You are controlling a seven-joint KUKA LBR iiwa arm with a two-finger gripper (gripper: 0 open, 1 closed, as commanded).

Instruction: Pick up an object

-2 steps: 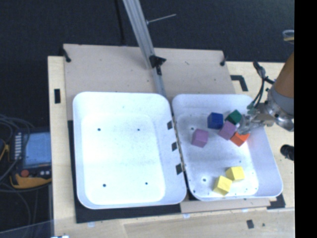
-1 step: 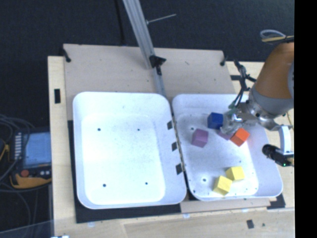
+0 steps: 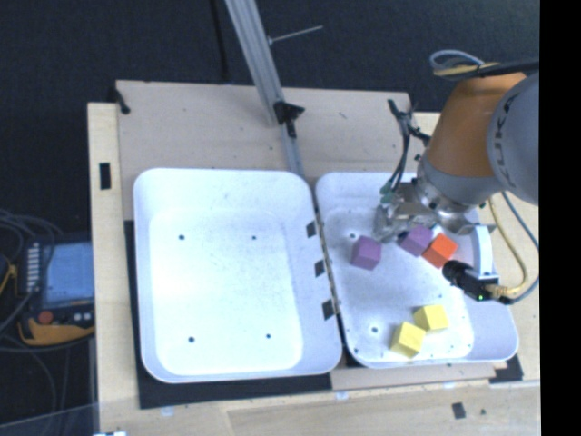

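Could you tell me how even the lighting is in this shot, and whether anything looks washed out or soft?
In the camera view, the left bin is bright and nearly washed out, with its floor detail faint; the right bin looks greyer where the arm shades it; the whole frame is slightly soft, so the edges of the purple block and yellow blocks blur; the dark floor beyond the bench shows little detail.

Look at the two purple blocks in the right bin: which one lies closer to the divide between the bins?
The purple block lying apart on the bin floor, left of the gripper. The other purple block touches the orange block, farther right.
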